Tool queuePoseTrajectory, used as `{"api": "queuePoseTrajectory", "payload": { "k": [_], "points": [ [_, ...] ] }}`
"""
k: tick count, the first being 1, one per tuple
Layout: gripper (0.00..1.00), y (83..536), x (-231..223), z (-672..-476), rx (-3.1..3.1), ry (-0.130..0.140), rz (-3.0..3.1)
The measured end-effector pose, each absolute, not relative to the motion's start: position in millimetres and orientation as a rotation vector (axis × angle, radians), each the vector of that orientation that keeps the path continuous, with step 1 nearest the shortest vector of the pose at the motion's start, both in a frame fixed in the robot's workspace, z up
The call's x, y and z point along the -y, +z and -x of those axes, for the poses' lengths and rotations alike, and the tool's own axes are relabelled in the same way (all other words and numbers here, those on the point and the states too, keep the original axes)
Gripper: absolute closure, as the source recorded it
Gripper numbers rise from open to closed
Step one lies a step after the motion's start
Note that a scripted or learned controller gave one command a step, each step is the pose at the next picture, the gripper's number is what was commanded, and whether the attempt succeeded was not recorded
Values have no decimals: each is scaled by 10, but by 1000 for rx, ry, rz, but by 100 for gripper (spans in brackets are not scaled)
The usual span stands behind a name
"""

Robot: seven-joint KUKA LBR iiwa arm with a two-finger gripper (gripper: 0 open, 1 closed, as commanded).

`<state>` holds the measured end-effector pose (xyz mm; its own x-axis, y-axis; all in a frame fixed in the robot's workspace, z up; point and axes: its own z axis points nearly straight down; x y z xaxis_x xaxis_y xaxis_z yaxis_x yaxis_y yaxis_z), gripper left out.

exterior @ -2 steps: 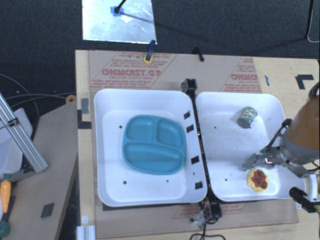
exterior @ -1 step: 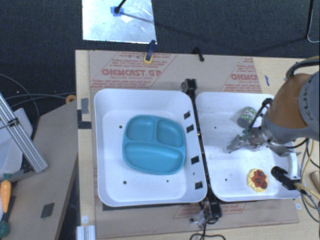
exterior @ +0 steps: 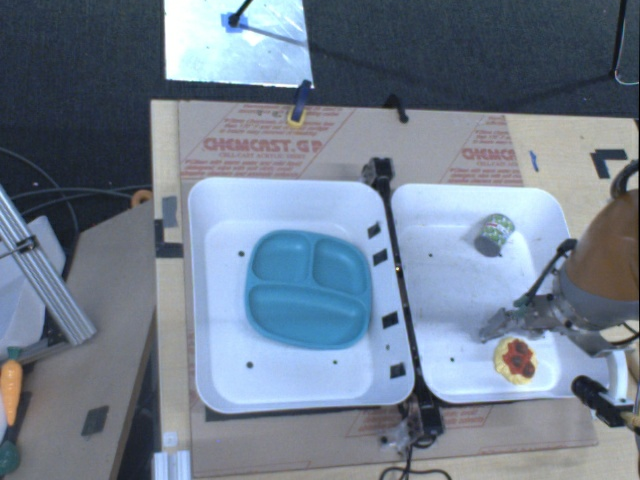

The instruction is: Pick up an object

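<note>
A small round toy pizza (exterior: 515, 360), yellow with red topping, lies near the front edge of the right white bin (exterior: 450, 268). A small green and grey can (exterior: 494, 233) rests on its side toward the back of that bin. My gripper (exterior: 505, 323) reaches in from the right and hangs low over the bin floor, just above and slightly left of the pizza. I see nothing held in it. The grey arm with its orange band (exterior: 605, 258) covers the bin's right rim.
The left white bin (exterior: 215, 268) holds a blue divided plate (exterior: 308, 288). A black divider with clips (exterior: 390, 268) runs between the bins. Both sit on a cardboard-covered bench (exterior: 300, 143). A metal sheet (exterior: 240, 28) lies behind it.
</note>
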<state>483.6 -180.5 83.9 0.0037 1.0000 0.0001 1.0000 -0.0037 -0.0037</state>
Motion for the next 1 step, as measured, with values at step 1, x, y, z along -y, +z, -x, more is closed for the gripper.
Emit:
{"api": "queuePoseTrajectory", "payload": {
  "k": [1],
  "points": [
    [0, 858, 1391, -6017, 2238, -11, 2212]
  ]
}}
